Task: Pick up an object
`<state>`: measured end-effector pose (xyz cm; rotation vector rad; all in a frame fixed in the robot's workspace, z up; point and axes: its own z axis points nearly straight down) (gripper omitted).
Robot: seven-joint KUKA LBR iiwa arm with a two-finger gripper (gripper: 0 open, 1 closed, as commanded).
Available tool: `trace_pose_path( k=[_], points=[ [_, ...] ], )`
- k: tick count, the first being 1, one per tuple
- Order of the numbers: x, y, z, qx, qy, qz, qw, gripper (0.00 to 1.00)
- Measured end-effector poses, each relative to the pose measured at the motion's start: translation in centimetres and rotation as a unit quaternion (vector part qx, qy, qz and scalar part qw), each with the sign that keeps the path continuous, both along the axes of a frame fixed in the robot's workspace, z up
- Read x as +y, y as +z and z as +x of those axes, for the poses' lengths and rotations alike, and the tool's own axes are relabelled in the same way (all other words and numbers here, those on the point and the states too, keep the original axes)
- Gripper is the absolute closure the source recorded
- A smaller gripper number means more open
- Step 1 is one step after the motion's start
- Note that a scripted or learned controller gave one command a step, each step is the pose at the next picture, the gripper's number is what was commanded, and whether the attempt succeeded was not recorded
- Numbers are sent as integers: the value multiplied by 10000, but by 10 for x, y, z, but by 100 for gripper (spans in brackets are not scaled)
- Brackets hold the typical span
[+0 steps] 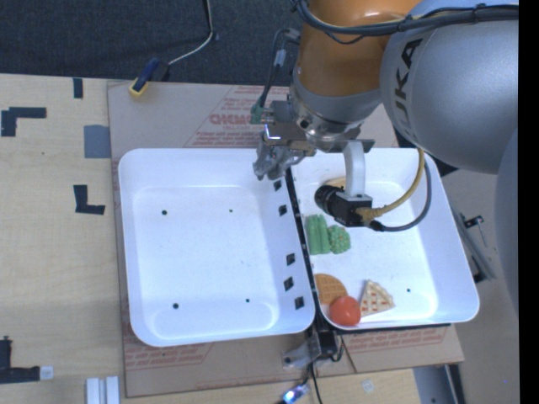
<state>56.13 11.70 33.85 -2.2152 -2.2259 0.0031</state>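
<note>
My gripper [274,163] hangs over the divider between the two bins, near their far edge, with the grey and orange arm [354,40] above it. In the right bin [438,225] a green ridged object [327,236] lies close to the divider, a little nearer the camera than the gripper. At the near end sit an orange round piece [328,286], a red ball-like object [344,310] and a tan waffle-like wedge [376,298]. A tan object [336,181] peeks out beside the gripper's black camera mount [341,204], mostly hidden.
The left bin [202,242] lies to the left of the divider [290,242]. Both bins rest on a cardboard sheet [185,116]. A black cable with a blue and yellow plug [145,77] runs along the far edge.
</note>
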Motion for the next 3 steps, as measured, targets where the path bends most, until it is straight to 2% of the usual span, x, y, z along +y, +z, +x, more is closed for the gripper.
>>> trace_pose_path(
  k=[1, 2, 3],
  points=[
    [0, 9, 0, 9, 4, -2, 10000, 100],
    [82, 158, 4, -92, 33, 42, 9999, 100],
    [78, 159, 4, -5, -3, -7, 10000, 100]
  ],
)
